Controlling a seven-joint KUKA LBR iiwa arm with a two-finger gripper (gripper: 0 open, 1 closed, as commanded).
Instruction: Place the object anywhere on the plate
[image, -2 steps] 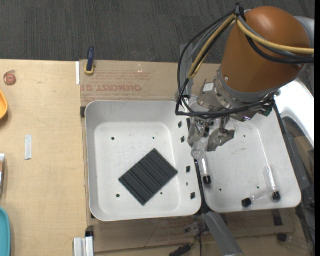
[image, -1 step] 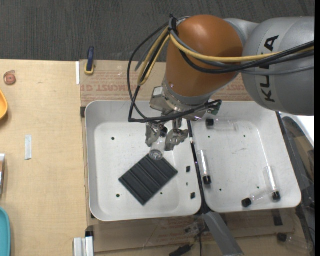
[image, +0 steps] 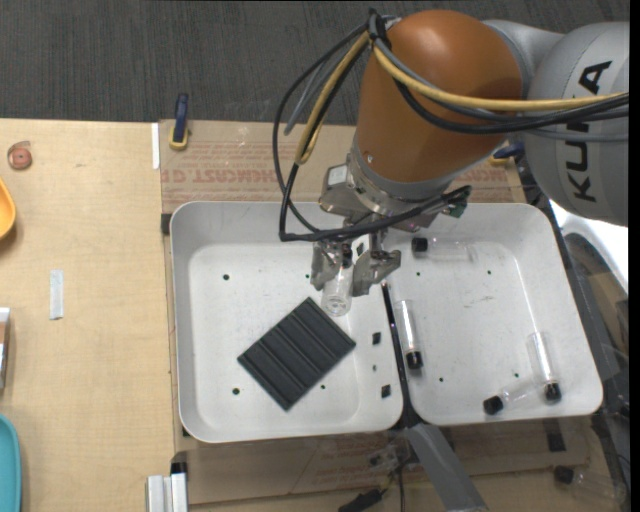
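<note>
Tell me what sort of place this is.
Most likely a robotics lab test bench, not a home or a shop. A KUKA arm with loose cables hangs its hand over two white bins holding a dark ridged plate and clear tubes, on a plywood bench.

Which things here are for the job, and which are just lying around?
For the job: gripper, clear tube just below it, dark ribbed plate.
Lying about: capped tubes in the right bin, loose black cap.
</note>
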